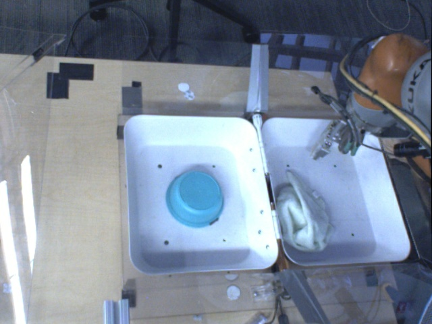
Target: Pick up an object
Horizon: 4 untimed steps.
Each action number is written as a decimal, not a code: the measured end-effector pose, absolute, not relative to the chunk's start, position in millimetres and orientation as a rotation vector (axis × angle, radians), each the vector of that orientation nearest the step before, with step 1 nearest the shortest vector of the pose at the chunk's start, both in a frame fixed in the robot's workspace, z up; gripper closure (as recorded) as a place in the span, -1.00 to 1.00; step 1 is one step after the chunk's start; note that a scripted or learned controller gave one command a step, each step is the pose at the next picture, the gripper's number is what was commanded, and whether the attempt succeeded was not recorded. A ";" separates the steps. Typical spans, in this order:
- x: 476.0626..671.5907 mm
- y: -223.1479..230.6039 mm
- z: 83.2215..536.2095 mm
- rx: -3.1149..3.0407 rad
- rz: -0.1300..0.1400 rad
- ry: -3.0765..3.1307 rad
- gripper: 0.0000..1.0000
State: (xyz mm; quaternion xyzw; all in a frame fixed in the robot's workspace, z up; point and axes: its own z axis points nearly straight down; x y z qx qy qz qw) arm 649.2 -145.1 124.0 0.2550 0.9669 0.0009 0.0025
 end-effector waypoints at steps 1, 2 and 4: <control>649.4 -145.1 124.5 0.800 0.003 3.032 -1.00; 618.3 -195.8 89.7 0.641 0.000 3.059 -1.00; 615.1 -130.8 130.3 0.426 0.006 3.101 1.00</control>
